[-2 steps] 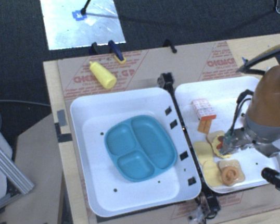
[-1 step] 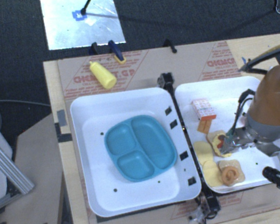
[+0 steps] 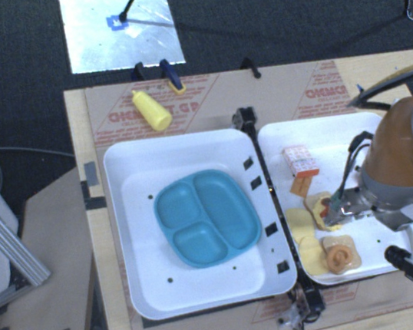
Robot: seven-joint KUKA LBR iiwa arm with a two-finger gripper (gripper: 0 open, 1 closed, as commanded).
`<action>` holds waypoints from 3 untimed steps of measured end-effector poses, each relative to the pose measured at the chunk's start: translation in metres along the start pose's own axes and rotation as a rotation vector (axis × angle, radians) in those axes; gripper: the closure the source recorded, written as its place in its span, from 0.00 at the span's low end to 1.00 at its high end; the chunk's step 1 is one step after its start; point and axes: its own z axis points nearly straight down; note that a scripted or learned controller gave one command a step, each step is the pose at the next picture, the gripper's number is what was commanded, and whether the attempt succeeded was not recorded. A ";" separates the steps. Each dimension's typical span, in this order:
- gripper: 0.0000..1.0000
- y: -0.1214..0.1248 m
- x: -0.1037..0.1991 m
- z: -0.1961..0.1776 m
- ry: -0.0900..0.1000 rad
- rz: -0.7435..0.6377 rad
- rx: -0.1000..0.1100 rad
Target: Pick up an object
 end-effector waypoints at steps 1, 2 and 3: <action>1.00 0.003 -0.001 -0.013 -0.001 0.000 -0.008; 1.00 0.002 -0.001 0.000 0.000 0.002 -0.007; 1.00 0.100 0.063 -0.093 0.015 -0.017 0.007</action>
